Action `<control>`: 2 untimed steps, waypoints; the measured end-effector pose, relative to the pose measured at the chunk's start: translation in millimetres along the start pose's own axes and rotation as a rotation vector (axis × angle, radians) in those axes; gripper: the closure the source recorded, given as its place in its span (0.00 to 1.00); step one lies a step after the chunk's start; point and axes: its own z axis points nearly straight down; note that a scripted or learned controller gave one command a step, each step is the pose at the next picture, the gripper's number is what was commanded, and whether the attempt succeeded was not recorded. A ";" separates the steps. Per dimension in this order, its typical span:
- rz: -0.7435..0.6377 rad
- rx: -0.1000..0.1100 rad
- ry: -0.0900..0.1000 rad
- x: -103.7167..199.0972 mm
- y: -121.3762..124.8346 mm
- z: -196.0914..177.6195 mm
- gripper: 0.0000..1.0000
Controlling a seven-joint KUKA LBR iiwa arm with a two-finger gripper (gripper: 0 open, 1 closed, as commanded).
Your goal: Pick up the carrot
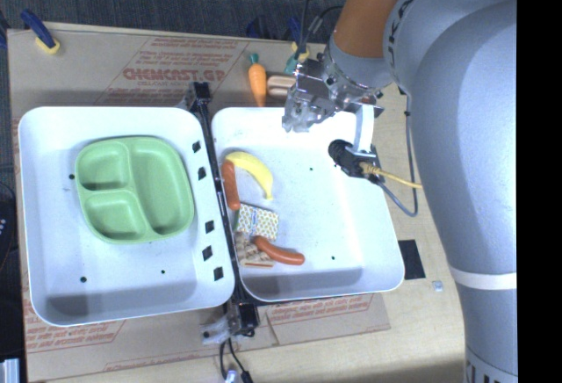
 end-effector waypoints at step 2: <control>0.332 0.001 0.000 88.9 -73.7 -108.6 1.00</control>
